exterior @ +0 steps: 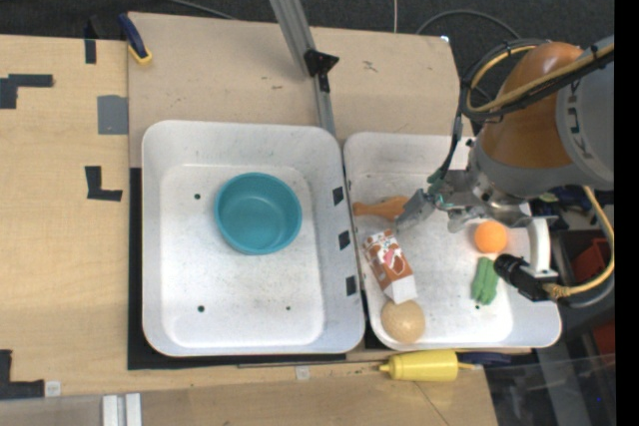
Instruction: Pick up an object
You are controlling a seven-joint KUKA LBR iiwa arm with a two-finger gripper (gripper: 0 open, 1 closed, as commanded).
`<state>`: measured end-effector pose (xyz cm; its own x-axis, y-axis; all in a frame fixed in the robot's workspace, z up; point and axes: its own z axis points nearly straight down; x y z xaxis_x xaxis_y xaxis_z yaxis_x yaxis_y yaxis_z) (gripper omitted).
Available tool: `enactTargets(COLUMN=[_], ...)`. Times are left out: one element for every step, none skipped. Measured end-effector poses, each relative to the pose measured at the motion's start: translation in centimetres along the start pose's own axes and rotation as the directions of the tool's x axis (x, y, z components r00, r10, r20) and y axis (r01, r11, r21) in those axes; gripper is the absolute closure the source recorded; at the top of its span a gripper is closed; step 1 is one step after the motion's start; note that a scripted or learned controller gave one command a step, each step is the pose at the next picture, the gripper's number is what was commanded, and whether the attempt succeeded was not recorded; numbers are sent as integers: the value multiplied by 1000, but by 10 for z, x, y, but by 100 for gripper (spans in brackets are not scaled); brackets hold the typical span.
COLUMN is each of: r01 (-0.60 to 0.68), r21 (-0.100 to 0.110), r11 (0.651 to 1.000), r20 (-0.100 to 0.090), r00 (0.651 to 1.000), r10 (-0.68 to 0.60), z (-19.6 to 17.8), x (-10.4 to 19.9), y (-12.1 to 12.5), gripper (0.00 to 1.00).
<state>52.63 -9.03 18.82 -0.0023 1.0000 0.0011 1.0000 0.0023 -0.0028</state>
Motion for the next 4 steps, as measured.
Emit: enactTargets(r01=[0,-2,1,1], r21=[0,5,-15,-13], r11=[1000,1000,1000,1000], r20=[0,1,-1,-4], r00=[1000,1000,1000,1000], r10=[0,2,-1,-1], z=[0,49,74,66], x=[0,-9,-8,-6], y=[0,-4,2,2], gripper=[0,0,0,100])
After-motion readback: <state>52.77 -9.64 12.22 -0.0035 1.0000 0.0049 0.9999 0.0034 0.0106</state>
